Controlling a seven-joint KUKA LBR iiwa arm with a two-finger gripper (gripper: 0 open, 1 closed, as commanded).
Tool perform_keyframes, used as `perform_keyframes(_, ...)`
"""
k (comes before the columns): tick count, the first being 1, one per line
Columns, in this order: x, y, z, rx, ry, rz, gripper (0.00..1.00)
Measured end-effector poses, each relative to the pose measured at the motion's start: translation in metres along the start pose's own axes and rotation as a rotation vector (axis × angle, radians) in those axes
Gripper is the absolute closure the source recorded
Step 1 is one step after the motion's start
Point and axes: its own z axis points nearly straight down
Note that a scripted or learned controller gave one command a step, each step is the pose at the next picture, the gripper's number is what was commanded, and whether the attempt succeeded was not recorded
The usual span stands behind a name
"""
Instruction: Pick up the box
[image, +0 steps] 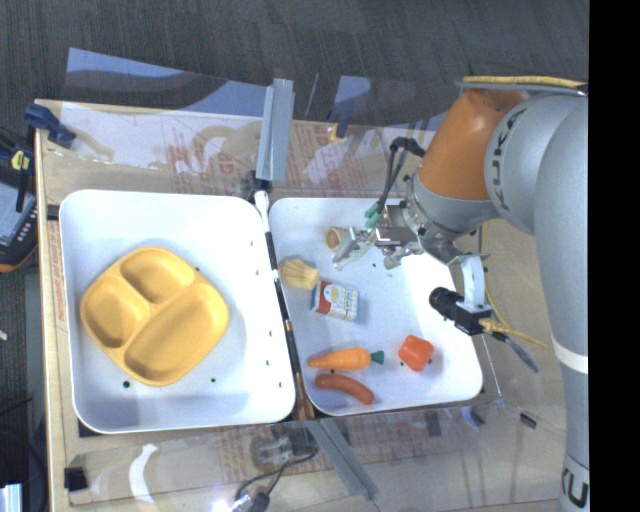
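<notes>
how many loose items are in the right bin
6. A tan piece by the gripper, a pale yellow item at the left wall, the box mid-bin, a carrot, a sausage below it, an orange-red item. The arm may hide more.

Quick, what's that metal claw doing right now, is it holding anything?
Two-finger metal gripper: open, holding nothing, hovering above the right white bin, up and right of the small printed box.

Small box (337, 301), white with red and perhaps green print, lying flat, slightly askew, mid right bin
</notes>
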Motion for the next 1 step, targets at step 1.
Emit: perform_keyframes(1,0.0123,-0.0055,0.1086,-0.012,-0.003,-0.19,0.0)
